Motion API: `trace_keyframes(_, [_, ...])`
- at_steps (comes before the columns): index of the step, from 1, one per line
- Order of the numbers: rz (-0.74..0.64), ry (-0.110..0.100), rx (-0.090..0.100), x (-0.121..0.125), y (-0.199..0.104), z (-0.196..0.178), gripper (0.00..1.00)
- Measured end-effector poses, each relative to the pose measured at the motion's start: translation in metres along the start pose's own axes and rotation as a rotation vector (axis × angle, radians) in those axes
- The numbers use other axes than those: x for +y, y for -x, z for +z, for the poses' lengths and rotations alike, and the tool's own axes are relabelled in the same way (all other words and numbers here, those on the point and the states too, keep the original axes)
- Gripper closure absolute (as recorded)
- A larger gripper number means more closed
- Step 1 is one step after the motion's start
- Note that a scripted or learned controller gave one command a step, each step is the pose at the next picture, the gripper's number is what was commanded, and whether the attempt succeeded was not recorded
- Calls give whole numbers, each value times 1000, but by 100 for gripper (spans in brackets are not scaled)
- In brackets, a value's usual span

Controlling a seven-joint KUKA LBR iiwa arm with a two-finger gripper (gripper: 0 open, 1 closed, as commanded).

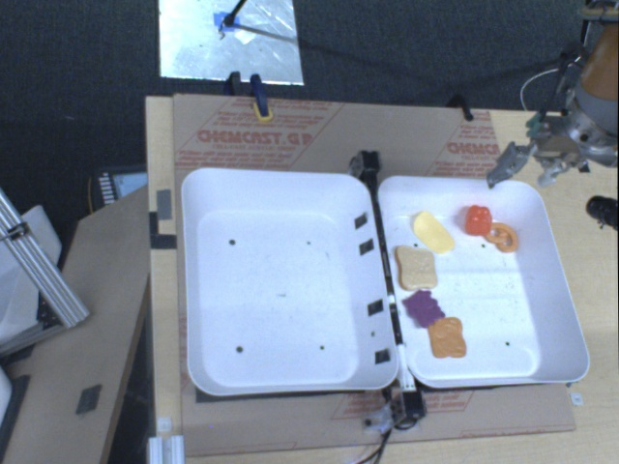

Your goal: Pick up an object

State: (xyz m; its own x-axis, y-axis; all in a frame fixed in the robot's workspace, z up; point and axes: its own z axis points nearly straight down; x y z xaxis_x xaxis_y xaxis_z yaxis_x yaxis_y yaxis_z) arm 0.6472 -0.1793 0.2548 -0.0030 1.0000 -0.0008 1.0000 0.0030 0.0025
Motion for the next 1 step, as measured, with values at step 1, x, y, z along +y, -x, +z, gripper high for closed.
trace_keyframes(1, [-3, -8, 2, 19, -2, 179, 0])
